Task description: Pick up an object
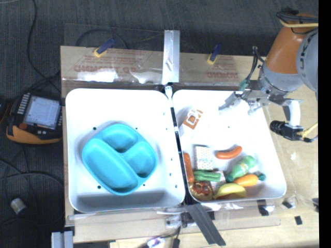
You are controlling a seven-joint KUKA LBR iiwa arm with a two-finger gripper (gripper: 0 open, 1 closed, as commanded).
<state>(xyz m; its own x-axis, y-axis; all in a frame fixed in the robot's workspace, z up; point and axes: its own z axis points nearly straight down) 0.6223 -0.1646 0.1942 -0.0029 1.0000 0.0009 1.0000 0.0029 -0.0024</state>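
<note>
While the hand (239,102) hovers with fingers spread and nothing between them over the right bin's (269,138) far corner, the toy foods, including a sausage (228,152), lie clustered near its front edge.

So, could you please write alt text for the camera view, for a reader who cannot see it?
The gripper hovers with open fingers over the right bin's far end, above toy food piled at its near end: a sausage, a banana and a small box. The left bin holds a blue tray.
</note>
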